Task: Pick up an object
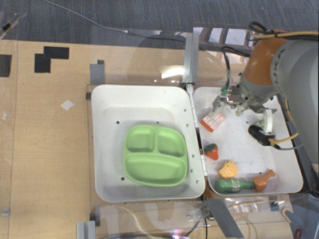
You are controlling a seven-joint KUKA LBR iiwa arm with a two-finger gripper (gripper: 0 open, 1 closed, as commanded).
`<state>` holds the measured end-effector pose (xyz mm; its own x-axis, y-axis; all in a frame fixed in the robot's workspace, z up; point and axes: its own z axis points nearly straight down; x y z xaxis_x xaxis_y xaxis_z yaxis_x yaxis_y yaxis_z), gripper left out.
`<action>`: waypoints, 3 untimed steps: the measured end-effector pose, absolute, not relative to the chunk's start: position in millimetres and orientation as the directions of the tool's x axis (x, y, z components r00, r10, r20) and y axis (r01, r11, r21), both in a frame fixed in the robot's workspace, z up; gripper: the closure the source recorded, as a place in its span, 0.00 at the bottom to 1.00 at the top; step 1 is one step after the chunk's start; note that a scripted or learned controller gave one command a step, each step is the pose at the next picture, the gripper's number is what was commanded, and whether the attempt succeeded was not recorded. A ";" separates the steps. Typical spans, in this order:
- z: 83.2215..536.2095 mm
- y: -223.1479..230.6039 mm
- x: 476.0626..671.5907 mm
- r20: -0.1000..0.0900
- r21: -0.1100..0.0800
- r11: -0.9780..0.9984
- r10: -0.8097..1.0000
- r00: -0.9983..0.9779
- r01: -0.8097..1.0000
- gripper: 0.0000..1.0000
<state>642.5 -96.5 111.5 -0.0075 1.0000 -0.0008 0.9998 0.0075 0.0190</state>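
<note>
The right bin (279,163) holds several small objects. A red and white packet (213,121) lies near its upper left. Below it sit a red strawberry-like toy (213,152), a yellow corn piece (228,170), a green bottle (234,185) on its side, and an orange drumstick (263,179). My gripper (229,105) hangs over the bin's upper part, just above and to the right of the packet. Its fingers are spread, with nothing between them.
The left bin (104,113) holds a green divided plate (155,155). A metal divider (195,128) separates the two bins. The arm's orange band (261,59) and grey body cover the right bin's upper right corner. A black cable end (260,134) hangs over the bin's right side.
</note>
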 end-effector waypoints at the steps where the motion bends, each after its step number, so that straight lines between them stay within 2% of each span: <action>1: 91.0 -83.8 623.6 -0.001 0.015 0.006 1.000 -0.006 1.000 0.00; 2: 104.2 -81.7 626.2 0.001 0.021 0.010 1.000 -0.010 1.000 1.00; 3: 186.5 -3.0 636.6 0.001 0.006 0.008 1.000 -0.008 1.000 1.00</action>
